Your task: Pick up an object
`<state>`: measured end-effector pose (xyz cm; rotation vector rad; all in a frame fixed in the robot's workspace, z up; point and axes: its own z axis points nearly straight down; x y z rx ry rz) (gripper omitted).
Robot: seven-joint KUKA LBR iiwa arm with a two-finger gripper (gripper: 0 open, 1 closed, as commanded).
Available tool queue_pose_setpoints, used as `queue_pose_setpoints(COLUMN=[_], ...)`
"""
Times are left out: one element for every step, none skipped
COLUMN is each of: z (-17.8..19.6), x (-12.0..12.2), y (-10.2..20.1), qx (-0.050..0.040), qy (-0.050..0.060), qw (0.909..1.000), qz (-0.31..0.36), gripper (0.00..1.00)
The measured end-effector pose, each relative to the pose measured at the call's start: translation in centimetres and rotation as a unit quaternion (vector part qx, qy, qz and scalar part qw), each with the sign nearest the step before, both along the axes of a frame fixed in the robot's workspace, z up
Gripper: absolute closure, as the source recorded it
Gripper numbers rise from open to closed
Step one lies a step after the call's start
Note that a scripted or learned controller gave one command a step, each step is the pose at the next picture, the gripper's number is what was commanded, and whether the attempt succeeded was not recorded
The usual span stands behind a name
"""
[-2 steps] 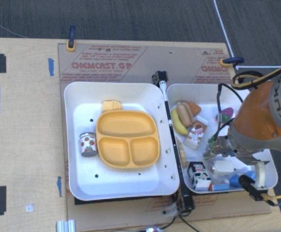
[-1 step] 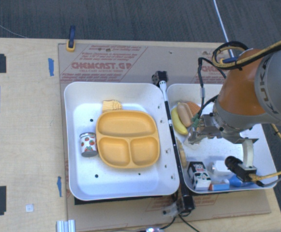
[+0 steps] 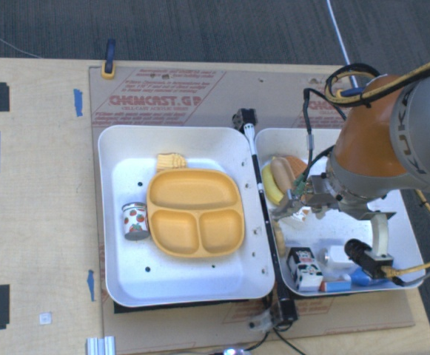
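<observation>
My gripper (image 3: 294, 202) hangs low over the left part of the right bin (image 3: 407, 220), reaching in from the right. Right beside it, at the bin's far left, lie a hot dog bun (image 3: 283, 171) and a yellow banana-like piece (image 3: 271, 188); the gripper sits just in front of them. I cannot see anything held in it. Along the bin's near wall lie a small black-and-white box (image 3: 304, 265) and a blue and red marker-like item (image 3: 345, 283).
The left bin (image 3: 118, 198) holds a yellow divided plate (image 3: 195, 211), a small patterned can (image 3: 135, 220) to its left and a yellow waffle-like piece (image 3: 171, 160) behind it. A black clamp (image 3: 244, 118) joins the bins at the back.
</observation>
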<state>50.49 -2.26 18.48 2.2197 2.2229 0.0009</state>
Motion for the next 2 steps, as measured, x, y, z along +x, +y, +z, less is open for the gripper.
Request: queue_pose_setpoints(z=[-9.2,-8.2], x=[-0.5,-0.5], y=[-7.7,-7.8], qx=[-0.0002,-0.0016], qy=[0.0,-0.002], qw=[1.0,1.0], qz=[0.0,-0.001], gripper=[0.0,1.0])
